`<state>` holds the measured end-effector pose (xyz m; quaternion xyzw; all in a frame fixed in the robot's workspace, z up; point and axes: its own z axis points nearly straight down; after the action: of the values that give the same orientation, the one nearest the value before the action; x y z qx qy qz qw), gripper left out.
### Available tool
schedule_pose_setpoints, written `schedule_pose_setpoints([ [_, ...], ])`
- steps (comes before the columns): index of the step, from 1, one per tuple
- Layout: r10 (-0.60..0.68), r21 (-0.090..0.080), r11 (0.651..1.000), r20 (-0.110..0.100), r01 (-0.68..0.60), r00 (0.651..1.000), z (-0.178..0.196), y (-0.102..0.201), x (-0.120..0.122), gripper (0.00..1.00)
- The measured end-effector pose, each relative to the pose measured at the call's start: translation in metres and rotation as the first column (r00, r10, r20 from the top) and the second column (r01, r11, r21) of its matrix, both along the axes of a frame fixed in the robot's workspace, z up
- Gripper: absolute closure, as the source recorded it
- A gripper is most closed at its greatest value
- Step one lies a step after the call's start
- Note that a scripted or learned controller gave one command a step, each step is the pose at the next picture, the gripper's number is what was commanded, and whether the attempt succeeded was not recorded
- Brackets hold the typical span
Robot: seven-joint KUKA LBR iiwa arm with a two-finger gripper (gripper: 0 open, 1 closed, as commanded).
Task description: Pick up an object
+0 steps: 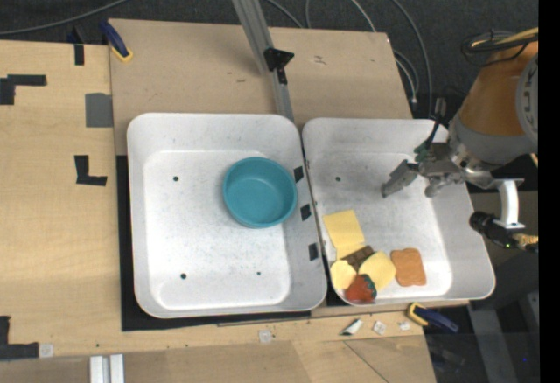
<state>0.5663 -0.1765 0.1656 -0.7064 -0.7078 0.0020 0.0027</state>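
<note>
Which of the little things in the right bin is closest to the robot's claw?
The pale yellow square. It lies highest in the pile, just below the gripper; the orange piece and red one lie farther down.

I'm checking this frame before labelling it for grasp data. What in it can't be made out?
- Gripper, camera view: fingers small and dark; open or shut unclear.
- Arm: cut off by the right edge.
- Small red piece in the right bin: partly under the yellow pieces, too small to identify.
- Dark item between the yellow pieces: mostly covered.

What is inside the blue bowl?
The blue bowl in the left bin shows only its own blue bottom. Whatever might lie under the bowl is covered.
</note>
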Motion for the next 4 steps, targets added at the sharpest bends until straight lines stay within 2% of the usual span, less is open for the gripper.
schedule_pose_setpoints([
  [1,-0.001,-0.001,1.000,0.000,0.001,1.000,-0.053,-0.008,0.000,0.00],
  [2,0.000,-0.002,1.000,0.006,0.000,1.000,-0.077,-0.007,0.000,0.00],
  [3,0.001,-0.001,1.000,0.005,-0.001,1.000,-0.067,-0.007,0.000,1.00],
  [4,0.000,-0.001,1.000,0.006,0.000,1.000,-0.027,-0.006,0.001,1.00],
])
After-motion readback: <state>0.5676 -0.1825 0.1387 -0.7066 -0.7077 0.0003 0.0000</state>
